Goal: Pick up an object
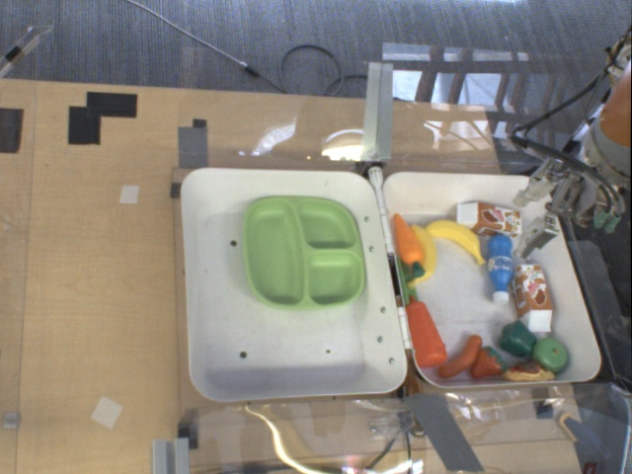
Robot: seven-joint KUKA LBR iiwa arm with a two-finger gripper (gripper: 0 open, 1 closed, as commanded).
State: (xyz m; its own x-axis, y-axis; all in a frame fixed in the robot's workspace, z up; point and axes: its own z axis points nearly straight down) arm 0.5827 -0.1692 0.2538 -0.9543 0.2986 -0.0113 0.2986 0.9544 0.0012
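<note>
Two white bins are seen side by side on the worktop [89,294]: one green divided plate [303,251] lies in the left bin [207,363], while the right bin [583,349] holds one banana [456,236], two carrots [425,332], one small bottle [500,266] and two cartons [531,297]. The hand [549,221] is poised over the right bin's far right side, just beside the bottle, fingers spread and nothing gripped.

Grey metal claw [549,215], black cables, orange band above the wrist
</note>
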